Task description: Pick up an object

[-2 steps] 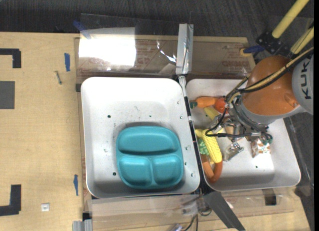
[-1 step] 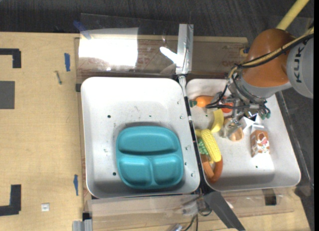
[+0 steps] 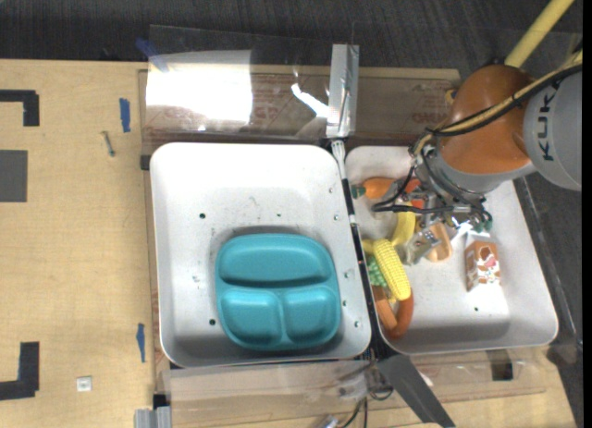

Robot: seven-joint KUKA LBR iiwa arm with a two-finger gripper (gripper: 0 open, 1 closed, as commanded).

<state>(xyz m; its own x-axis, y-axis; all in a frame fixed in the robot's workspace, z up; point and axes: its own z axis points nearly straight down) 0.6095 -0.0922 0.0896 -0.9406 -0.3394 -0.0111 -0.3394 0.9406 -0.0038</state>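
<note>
Hovering low in the right bin (image 3: 518,320), end effector (image 3: 435,232) sits amid crowded toy food: corn cob (image 3: 392,267), banana (image 3: 405,226), carrot (image 3: 377,188). Grip state: cannot tell (wrist blocks it). Risk: pieces lie touching, so closing may nudge neighbours or pinch two, and the pick slips.

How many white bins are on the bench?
2: the left bin holds a teal tray; the right bin, beside it, holds toy food under the pincer.
</note>
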